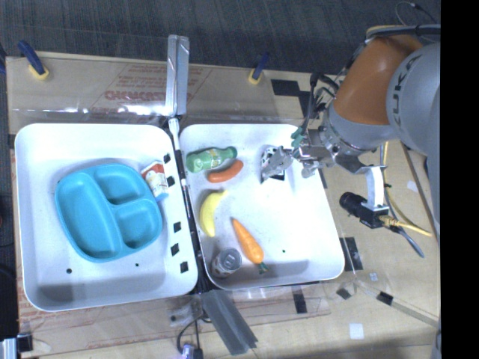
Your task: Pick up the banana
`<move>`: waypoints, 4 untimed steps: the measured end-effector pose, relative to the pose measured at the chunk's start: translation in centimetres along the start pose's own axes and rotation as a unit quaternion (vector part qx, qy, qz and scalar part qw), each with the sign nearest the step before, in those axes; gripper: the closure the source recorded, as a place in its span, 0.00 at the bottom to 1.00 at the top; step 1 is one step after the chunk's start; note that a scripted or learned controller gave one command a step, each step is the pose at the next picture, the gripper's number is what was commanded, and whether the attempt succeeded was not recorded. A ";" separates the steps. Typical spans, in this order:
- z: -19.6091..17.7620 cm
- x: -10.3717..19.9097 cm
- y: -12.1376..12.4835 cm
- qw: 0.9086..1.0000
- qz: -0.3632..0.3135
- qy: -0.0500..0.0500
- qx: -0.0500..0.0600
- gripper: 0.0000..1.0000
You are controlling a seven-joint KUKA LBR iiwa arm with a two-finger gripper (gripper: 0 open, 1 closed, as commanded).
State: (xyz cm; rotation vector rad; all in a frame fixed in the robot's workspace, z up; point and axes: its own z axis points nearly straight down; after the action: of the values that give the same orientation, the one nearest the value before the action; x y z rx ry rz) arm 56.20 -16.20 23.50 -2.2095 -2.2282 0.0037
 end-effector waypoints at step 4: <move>13.3 7.0 0.4 0.999 0.047 0.000 -0.001 1.00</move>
State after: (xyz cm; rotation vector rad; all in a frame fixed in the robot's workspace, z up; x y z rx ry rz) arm 56.51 -9.15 10.21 -2.3126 -2.1239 0.0029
